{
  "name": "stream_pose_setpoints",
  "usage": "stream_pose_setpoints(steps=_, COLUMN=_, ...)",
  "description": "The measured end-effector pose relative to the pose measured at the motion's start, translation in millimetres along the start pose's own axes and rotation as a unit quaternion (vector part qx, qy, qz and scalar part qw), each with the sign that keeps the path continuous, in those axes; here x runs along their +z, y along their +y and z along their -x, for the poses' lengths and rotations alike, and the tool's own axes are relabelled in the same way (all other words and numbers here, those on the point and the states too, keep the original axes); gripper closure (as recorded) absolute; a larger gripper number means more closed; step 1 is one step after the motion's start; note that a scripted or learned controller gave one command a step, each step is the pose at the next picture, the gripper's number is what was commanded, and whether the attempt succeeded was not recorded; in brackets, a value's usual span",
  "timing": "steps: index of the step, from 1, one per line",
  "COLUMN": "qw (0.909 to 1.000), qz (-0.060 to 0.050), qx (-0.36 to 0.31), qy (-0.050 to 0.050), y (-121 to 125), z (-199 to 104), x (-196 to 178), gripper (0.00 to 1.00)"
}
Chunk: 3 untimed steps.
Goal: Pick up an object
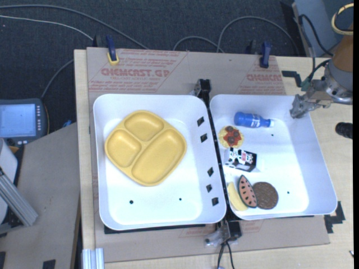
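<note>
The right bin holds a blue bottle lying on its side near the back. In front of it lie a small pizza toy, a black-and-white cow-print piece, a watermelon slice, a brown round cookie and a yellow piece. My gripper hangs at the bin's back right corner, well right of the bottle and apart from every object.
The left bin carries a yellow three-compartment plate. Black clips run along the divider between the bins. Blue clamps pin the cardboard sheet at the back. Cables trail behind the bench.
</note>
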<state>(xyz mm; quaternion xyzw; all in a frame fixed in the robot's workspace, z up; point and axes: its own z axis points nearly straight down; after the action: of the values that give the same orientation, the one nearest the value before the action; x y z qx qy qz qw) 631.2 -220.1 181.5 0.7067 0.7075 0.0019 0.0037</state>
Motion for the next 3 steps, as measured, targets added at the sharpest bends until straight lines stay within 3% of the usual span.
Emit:
stream_pose_setpoints(steps=2, qw=1.0, qz=-0.001, qx=0.0, qy=0.0, y=3.4, z=1.4, x=-82.9, gripper=1.0)
stream_pose_setpoints(steps=3, qw=1.0, qz=-0.005, qx=-0.002, qy=0.003, y=-13.0, z=-45.9, x=-70.1, gripper=1.0)
